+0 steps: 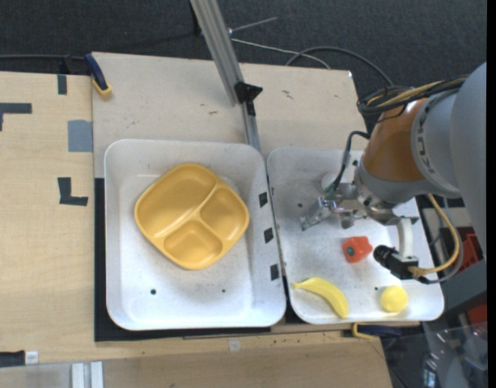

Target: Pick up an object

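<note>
My gripper (pixel 316 213) hangs low over the upper middle of the right bin (pixel 308 253), under the orange-banded wrist (pixel 389 152). A small red fruit (pixel 357 249) lies just right of it and below, apart from it. Along the bin's front edge lies a yellow banana (pixel 324 294), with a yellow lemon (pixel 393 299) in the front right corner. Nothing shows in the gripper.
The left bin (pixel 122 241) holds a yellow divided plate (pixel 192 215). A metal pole (pixel 223 47) slants down to the ridge between the bins. Black cables (pixel 409 265) hang from the arm over the right bin's right side.
</note>
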Motion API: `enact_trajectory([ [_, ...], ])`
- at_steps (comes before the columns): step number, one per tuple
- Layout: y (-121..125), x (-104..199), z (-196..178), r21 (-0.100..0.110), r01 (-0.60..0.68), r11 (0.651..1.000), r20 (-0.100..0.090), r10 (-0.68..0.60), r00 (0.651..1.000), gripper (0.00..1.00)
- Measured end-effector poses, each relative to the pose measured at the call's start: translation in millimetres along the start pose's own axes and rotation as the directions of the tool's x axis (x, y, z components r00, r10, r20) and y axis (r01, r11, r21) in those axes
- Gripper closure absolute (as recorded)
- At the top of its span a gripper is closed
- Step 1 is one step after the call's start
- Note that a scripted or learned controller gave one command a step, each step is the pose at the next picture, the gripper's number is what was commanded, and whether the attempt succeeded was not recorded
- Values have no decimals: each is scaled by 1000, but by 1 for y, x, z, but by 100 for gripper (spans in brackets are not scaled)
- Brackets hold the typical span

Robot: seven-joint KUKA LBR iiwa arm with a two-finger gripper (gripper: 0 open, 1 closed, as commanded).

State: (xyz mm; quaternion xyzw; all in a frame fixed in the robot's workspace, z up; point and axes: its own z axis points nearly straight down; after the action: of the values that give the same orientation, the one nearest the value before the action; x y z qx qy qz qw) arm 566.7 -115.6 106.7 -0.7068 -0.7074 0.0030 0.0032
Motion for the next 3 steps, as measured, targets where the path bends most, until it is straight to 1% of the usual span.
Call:
enact_trajectory([
  [1,0,0,18,-8,1,1000,2,-1,1000,0],
  [2,0,1,8,-7,1,1000,0,-1,1000,100],
  [3,5,4,-55,-13,1,1000,1,-1,1000,100],
])
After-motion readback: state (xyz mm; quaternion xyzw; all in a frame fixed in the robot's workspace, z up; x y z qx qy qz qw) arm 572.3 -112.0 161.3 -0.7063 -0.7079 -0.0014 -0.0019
